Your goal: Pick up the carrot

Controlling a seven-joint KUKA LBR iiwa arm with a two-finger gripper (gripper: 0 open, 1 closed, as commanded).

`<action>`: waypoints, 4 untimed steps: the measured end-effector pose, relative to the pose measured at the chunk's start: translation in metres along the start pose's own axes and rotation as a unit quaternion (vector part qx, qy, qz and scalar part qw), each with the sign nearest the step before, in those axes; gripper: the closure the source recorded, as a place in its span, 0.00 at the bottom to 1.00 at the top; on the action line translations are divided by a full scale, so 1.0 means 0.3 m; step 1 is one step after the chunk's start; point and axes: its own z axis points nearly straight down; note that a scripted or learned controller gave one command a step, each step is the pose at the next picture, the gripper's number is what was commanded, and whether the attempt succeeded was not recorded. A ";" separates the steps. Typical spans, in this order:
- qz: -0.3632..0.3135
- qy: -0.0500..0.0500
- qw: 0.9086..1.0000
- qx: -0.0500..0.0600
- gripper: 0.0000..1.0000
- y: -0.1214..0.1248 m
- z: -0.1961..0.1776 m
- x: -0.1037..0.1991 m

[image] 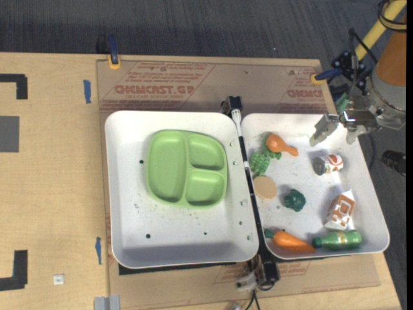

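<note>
Orange carrot point(292, 241) lies at the right bin's point(377, 228) near edge, touching a green bottle point(337, 240), well apart from my pincer point(338, 127) (released, holding nothing) at the far rim; bare white floor between.

The two-finger gripper point(337, 129) hangs over the far right corner of the right white bin point(377, 206), with bare bin floor directly below it. Just nearer the camera from it lies a small grey-and-orange can point(328, 164), and beyond that a crumpled white-and-orange packet point(341, 210). The long orange carrot with green top point(290, 241) lies at the near wall, well away from the pincer, hemmed in tightly (a green bottle point(337, 240) touches its tip on the pincer's side). A dark green broccoli-like lump point(295, 200) stands between pincer and carrot, with open white floor on either side of it.
</note>
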 end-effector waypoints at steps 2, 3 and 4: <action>0.114 0.001 0.993 0.002 0.00 0.067 0.496 0.132; 0.128 0.000 0.992 0.001 0.00 0.054 0.468 0.129; 0.055 0.001 0.999 0.002 0.00 0.065 0.553 0.131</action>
